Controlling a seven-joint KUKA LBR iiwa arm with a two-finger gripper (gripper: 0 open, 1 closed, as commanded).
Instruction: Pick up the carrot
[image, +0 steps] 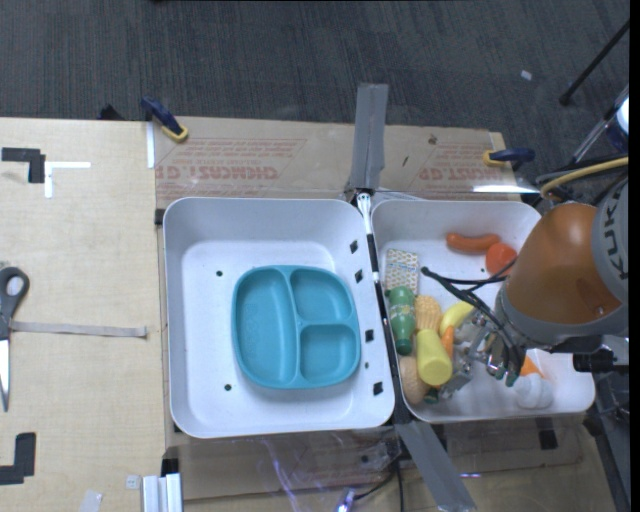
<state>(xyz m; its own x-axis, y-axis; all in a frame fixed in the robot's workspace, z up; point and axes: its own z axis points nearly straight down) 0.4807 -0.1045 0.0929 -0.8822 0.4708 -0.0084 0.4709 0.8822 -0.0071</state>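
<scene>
Two white bins side by side: left bin (190, 330) holding a teal divided plate (297, 326), right bin (440, 215) crowded with toy food. Gripper (478, 352) low among a yellow piece (433, 359), green bottle (402, 320) and corn (427, 313). Orange carrot (472, 241) near the far wall, apparently apart from the gripper.

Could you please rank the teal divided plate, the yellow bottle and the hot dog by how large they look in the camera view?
1. Teal divided plate, clearly largest.
2. Yellow bottle and hot dog look about alike; I would not rank them.
</scene>
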